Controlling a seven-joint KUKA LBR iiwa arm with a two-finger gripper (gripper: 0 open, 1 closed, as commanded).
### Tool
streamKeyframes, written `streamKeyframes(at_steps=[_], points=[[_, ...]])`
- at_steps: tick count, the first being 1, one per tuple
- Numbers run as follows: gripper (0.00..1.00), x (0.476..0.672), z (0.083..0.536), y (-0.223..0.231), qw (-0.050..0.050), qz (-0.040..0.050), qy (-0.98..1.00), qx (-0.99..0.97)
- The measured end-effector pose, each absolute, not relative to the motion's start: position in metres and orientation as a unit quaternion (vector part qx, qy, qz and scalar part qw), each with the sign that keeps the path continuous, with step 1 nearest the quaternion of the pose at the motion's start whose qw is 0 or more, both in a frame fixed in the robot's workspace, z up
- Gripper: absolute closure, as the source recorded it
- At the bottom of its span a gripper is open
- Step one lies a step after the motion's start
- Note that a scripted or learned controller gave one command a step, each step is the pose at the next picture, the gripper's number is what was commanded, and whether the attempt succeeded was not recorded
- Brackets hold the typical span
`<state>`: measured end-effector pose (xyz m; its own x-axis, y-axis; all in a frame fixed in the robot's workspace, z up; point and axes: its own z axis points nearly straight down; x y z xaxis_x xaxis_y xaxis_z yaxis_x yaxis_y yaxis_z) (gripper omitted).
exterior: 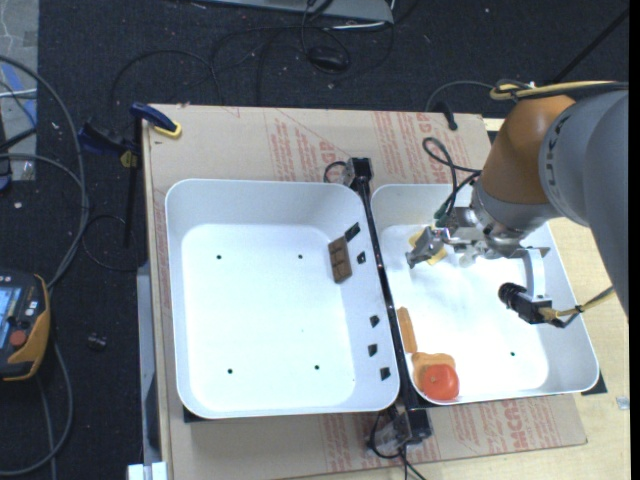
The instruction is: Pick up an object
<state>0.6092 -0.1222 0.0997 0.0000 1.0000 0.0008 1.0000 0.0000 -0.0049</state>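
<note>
The arm reaches in from the right over the right bin (560, 298), its gripper (428, 247) low above the bin's upper left part. The jaws are too blurred and small to tell whether they stand wide, narrow or around anything. A red-orange round object (438, 379) lies in the near left corner of the right bin, well apart from the gripper, with an orange stick (406, 330) just beside it. In the left bin (200, 298), a small brown block (341, 260) lies near the right wall.
</note>
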Motion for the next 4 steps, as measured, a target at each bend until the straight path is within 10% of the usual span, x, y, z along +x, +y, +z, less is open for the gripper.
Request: streamKeyframes(at_steps=[1,4], points=[[1.00,0.611,0.113,-0.122,0.000,-0.0002,-0.707,-0.707],[1.00,0.618,0.216,-0.122,0.000,0.0000,-0.707,-0.707]])
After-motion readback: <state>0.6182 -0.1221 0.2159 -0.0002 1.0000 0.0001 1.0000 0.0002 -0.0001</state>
